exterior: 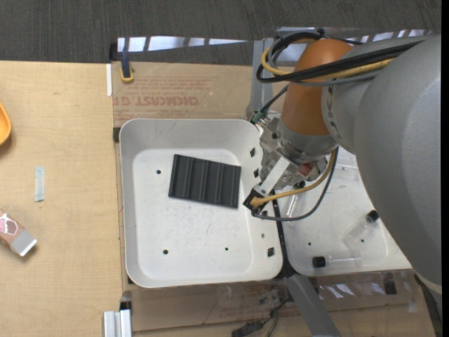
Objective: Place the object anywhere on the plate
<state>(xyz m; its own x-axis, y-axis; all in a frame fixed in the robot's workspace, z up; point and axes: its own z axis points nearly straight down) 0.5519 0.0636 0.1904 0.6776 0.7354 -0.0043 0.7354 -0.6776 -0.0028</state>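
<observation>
A dark grey ribbed rectangular plate lies flat in the left white bin, in its upper middle. In the right white bin lie two small clear pieces with black ends, one near the front edge and one further right. My gripper hangs under the orange-banded wrist over the wall between the two bins, just right of the plate. The wrist hides what is beneath it, and I see nothing held.
The grey arm covers most of the right bin. Left of the bins, the wooden bench holds a small grey strip, a red and white packet and an orange edge. Cardboard lies behind the left bin.
</observation>
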